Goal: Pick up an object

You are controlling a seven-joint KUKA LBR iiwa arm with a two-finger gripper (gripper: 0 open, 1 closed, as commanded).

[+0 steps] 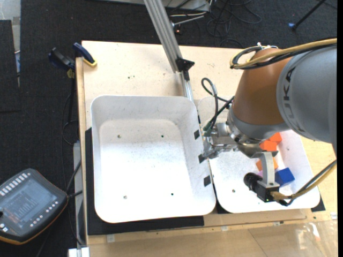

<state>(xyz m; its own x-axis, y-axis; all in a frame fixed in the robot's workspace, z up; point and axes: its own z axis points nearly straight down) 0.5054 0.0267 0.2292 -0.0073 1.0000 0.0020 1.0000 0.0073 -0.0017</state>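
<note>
The approach seems in hand: the gripper (213, 146) hangs over the right bin's (231, 198) left edge, whether spread or closed I cannot tell, and must next shift toward the blue block (285, 175) by the bin's right edge and descend.

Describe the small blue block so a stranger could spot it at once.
Find the shallow white bin on the view's right, under the grey and orange robot arm. Near that bin's right side lies a small blue block. It alone there is blue; its neighbour is a small orange piece.
</note>
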